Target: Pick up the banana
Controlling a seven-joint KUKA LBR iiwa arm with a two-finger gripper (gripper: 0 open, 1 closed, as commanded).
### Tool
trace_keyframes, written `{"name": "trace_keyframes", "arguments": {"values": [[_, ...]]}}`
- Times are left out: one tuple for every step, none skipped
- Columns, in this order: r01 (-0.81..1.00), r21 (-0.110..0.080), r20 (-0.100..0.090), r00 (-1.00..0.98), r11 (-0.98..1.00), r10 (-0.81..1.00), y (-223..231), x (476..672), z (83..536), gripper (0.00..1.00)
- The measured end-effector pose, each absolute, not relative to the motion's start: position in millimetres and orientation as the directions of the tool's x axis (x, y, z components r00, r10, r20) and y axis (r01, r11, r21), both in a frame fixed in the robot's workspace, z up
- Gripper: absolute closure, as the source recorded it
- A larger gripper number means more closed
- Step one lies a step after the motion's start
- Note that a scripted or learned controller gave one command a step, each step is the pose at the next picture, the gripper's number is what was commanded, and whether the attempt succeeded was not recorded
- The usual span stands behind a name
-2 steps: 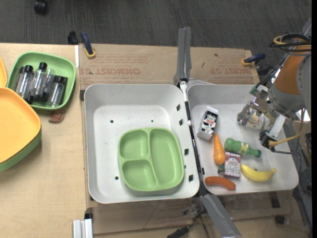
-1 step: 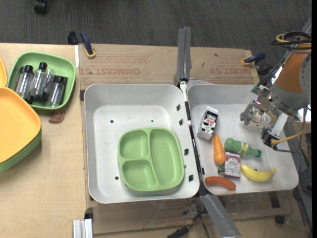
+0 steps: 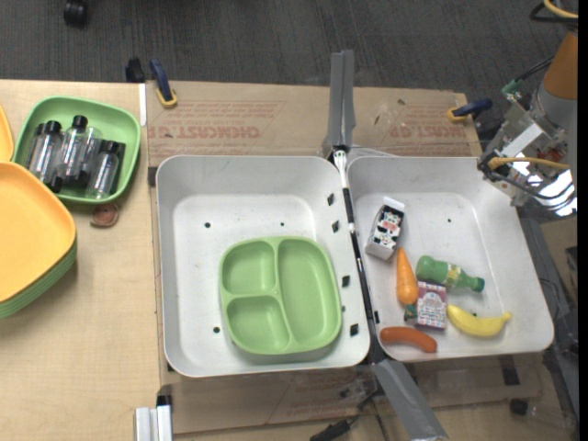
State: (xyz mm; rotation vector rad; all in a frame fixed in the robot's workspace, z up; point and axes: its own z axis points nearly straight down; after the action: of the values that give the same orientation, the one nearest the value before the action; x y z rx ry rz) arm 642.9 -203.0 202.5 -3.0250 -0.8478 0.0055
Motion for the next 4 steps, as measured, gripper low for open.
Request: {"name": "trace_keyframes", "arguments": {"values": [[0.203,-0.001,-0.004,0.979,-0.979,0.203,-221.5,651.4,242.0,1.0],[0.243,-0.001,-0.005,0.97,-0.97,0.243,-221.5,559.7,366.3,1.0],[0.341,-0.003,-0.006,0.94,-0.94,0.341,-157.0,616.2,288.8,1.0],[0.475,-0.001,-0.004,0.88,-0.88,0.475,-222.9,633.8,325.9,1.0]]}}
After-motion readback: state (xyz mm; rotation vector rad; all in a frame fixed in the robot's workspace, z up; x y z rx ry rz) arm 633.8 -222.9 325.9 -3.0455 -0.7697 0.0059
